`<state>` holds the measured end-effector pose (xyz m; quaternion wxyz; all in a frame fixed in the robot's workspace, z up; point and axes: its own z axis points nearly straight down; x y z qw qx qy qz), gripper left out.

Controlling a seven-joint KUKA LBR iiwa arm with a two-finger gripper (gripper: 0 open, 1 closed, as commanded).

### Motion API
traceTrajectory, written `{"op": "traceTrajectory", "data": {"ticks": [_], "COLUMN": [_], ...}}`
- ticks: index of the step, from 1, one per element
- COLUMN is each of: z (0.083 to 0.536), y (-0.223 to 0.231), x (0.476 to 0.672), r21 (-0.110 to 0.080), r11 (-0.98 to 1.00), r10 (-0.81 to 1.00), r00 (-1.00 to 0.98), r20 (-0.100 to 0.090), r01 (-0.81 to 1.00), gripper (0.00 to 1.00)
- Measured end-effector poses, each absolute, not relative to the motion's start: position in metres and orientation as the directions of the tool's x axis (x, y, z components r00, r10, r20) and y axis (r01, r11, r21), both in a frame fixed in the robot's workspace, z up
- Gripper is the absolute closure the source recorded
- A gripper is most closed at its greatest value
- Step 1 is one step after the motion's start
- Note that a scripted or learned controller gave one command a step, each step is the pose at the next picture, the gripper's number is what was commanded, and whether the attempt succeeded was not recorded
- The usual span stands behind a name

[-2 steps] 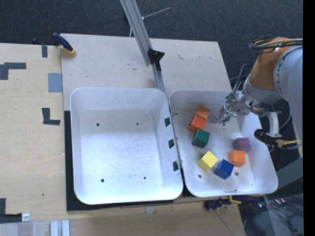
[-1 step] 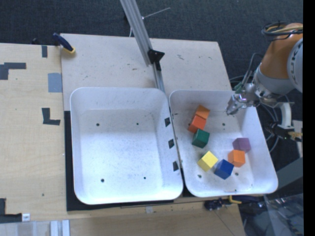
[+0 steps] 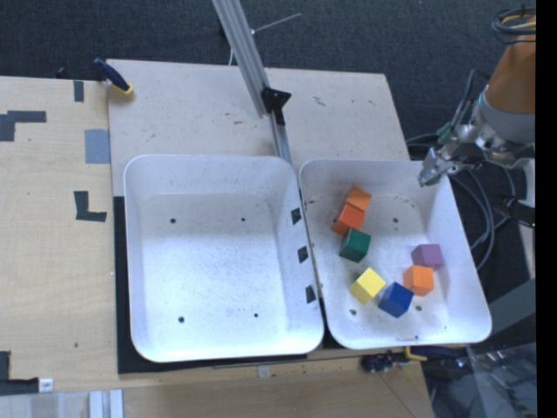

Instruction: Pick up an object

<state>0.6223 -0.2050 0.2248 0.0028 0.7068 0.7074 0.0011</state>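
The right bin [image 3: 457, 233] holds several small blocks. An orange block [image 3: 356, 201] leans on a red-orange one [image 3: 348, 219], with a green block [image 3: 354, 246] just below them. Lower down lie a yellow block [image 3: 369, 283], a blue block [image 3: 396, 300], a small orange block [image 3: 419, 279] and a purple block [image 3: 426, 254]. My gripper [image 3: 432, 171] hangs over the bin's upper right rim, well above and right of the blocks. Nothing shows between its fingertips.
The left bin [image 3: 139, 233] stands beside the right one. A slanted metal rail [image 3: 244, 42] with a black clamp crosses the bench behind the bins. A blue and yellow clamp [image 3: 113, 77] lies at the far left. Cables hang at the right.
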Motion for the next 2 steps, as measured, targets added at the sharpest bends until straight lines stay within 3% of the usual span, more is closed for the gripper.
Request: {"op": "traceTrajectory", "data": {"ticks": [1,2], "z": [0.244,0.233], "y": [-0.205,-0.146], "x": [0.623,0.622], "r21": [0.001,-0.002], "r11": [0.001,0.006], "r10": [1.000,1.000], "r00": [-0.001,-0.006], "r20": [0.000,0.001], "r01": [1.000,1.000], "gripper": [1.00,1.00]}}
